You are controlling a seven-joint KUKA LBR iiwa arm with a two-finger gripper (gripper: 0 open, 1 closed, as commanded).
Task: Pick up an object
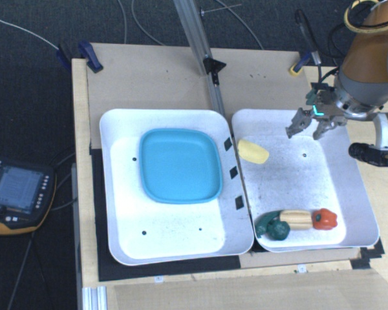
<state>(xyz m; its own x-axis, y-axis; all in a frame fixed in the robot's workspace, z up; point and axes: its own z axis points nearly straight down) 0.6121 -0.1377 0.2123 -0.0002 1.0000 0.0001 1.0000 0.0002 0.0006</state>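
Bright, even light; slightly soft focus

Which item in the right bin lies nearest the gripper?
The yellow piece, alone by the bin's left wall, below-left of the gripper; the other items cluster at the front edge.

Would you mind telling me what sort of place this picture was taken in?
Most likely a robotics lab test bench: a robot arm with a gripper hangs over two white bins on a clamped board, a teach pendant lies beside it, and loose cables trail across dark carpet.
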